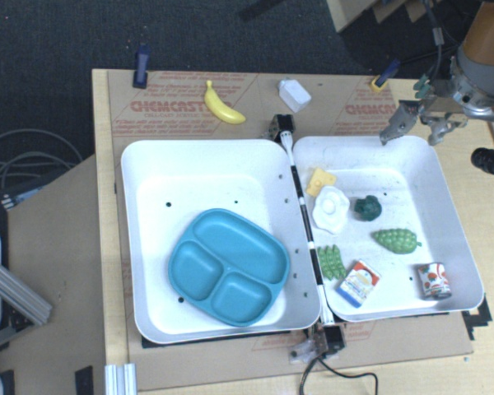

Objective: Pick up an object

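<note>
Dark carpet lies around the table [189, 105]. Up over the right bin's [457, 220] far edge, the end effector [417, 126] hangs open, holding nothing. Nothing blocks the toys below.

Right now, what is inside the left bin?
The left bin holds one blue divided tray with three hollows that look bare. Whatever lies under the tray is covered, so I cannot tell.

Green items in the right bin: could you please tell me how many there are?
3. A dark green broccoli-like piece sits near the bin's middle, a light green bumpy piece lies just below it, and a green ridged piece lies by the bin's left wall. None seem hidden.
</note>
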You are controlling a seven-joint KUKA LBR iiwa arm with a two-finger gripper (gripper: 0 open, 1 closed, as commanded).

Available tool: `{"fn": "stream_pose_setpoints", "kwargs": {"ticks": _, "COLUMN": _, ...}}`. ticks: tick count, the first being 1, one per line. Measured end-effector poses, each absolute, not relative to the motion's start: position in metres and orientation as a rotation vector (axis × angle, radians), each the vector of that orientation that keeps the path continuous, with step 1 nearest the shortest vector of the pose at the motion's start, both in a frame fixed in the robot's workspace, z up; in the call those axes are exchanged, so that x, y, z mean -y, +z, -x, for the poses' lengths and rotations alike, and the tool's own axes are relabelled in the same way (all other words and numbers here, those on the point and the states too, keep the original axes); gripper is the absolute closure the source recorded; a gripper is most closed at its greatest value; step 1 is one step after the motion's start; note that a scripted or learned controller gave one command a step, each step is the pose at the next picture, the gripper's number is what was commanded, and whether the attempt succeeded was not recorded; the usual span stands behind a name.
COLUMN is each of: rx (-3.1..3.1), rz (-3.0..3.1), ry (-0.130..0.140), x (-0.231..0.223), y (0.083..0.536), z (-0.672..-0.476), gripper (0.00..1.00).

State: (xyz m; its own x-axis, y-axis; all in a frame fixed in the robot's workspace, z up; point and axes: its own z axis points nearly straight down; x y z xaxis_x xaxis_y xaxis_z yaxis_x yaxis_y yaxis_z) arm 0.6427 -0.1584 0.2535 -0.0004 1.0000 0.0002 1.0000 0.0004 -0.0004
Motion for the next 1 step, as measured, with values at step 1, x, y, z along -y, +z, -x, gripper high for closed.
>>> {"fn": "stream_pose_setpoints", "kwargs": {"ticks": 1, "rx": 2.218, "rz": 2.22, "ry": 0.003, "x": 0.1318, "y": 0.0987, "z": -0.6015, "gripper": 0.0}}
